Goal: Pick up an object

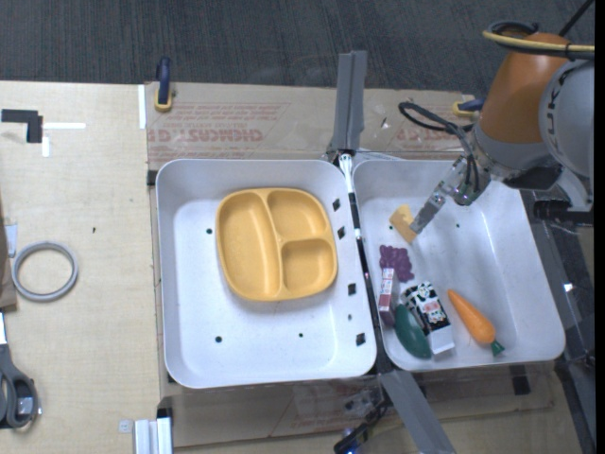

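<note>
The pincer (423,218), its grip too small to tell, meets a pale yellow wedge (404,223) above knobbly purple grapes (396,261) and a smooth carrot (472,319).

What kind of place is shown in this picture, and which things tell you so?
Probably a robotics lab bench for grasping trials: a robot arm reaches over two white bins, one holding a yellow divided plate, the other toy food such as a carrot.

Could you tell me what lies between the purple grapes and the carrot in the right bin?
In the camera view, the small black-and-white carton lies between the grapes and the carrot.
</note>
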Motion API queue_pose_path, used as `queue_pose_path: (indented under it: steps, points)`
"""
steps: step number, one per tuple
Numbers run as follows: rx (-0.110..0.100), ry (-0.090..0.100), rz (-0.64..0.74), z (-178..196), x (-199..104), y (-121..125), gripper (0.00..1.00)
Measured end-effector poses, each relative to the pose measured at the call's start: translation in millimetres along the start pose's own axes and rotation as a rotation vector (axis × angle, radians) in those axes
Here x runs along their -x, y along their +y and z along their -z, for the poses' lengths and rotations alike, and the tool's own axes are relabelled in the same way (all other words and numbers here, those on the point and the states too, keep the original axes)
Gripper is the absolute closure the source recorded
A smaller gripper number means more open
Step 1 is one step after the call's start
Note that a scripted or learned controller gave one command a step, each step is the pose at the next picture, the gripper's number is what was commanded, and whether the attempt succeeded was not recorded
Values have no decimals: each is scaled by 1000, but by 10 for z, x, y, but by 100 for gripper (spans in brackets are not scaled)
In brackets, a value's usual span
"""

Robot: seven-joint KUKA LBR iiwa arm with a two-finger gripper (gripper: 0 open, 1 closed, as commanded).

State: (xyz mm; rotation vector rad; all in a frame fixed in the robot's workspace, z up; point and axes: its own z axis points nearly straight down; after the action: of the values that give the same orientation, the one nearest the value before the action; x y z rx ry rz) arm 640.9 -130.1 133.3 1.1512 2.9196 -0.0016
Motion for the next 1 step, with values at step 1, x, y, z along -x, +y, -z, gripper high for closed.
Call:
queue_pose_path:
  steps: [1]
  points:
    - [0,-1,-92,149,481,-592,0]
